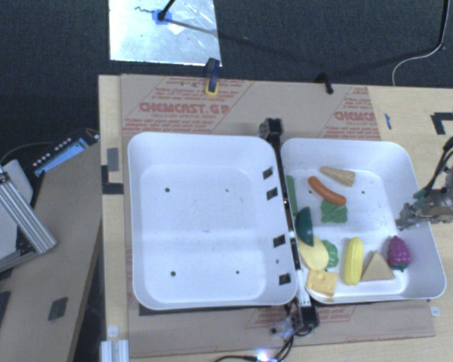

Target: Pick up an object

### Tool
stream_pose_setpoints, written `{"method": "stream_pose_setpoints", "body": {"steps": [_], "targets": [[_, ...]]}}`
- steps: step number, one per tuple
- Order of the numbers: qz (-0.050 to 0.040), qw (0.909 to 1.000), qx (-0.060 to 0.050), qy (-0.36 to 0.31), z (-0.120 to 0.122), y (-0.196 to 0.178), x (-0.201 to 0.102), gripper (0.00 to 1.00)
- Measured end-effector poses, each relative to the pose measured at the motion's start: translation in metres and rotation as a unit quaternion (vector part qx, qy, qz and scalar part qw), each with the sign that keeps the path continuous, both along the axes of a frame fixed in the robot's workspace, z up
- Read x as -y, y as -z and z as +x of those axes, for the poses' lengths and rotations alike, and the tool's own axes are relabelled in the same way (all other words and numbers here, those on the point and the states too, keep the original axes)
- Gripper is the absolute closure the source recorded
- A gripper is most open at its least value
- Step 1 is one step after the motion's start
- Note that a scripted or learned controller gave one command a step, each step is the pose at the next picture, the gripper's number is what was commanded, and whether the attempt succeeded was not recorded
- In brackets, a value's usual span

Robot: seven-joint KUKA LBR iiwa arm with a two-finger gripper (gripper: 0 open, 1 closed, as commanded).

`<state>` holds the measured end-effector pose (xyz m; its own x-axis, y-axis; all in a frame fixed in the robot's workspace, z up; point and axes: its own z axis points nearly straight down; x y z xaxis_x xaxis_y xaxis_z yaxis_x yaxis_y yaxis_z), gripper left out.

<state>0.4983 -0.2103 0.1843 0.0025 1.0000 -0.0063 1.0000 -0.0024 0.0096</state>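
The right bin [385, 161] holds several toy foods. An orange sausage [327, 189] and a tan bread piece [338, 175] lie toward the back. A green leafy piece [334, 213] and a dark green piece [304, 225] sit in the middle. Near the front are a yellow lemon [312, 255], a yellow corn cob [352, 260], a tan wedge [376, 267], a yellow block [322, 282] and purple grapes [398, 252]. My gripper [406, 217] reaches in low over the bin's right side, just above and behind the grapes, with nothing visibly held.
The left bin [204, 217] lies beside the right one, joined by black clips [275, 194] along the divider. Both rest on a cardboard sheet [189, 104]. A cable [430, 47] runs at the back right.
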Motion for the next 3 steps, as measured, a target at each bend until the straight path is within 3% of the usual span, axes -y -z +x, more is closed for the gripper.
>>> {"method": "stream_pose_setpoints", "body": {"steps": [1,2,3], "targets": [[-0.0010,1.0000,0.005,-0.004,0.013,-0.220,-0.003,1.00],[0.0013,1.0000,0.000,-0.006,0.120,-0.235,-0.006,1.00],[0.0020,1.0000,-0.001,-0.005,0.172,-0.263,-0.005,1.00]]}}
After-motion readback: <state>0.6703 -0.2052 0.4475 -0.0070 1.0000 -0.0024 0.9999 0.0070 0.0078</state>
